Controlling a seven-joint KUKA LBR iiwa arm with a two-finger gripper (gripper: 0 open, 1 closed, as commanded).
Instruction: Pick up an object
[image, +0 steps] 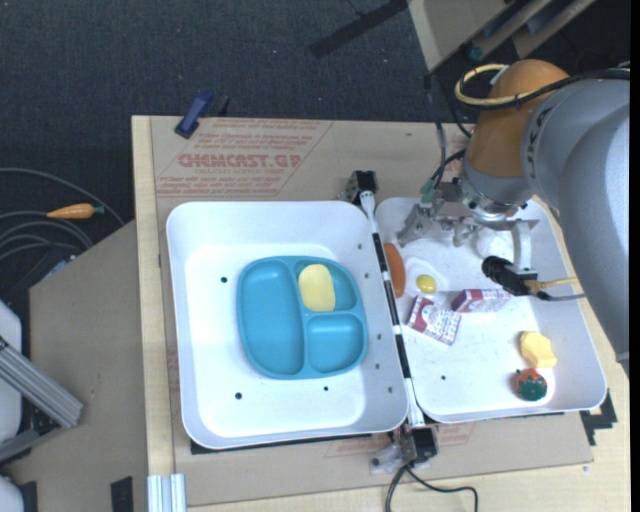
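Hovering over the right bin (590, 375), the hand (462, 222) spreads wide, holding nothing; yellow block (537, 349) well apart.

I see a wooden bench (250, 160) with red lettering printed on its board. A blue clip (194, 114) lies at its far left corner. On the dark floor, grey cables (40, 240) loop beside what may be an orange carrot toy (72, 211).

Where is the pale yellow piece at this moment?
The pale yellow piece lies in the upper right compartment of the blue divided plate, which sits in the left bin of the camera view.
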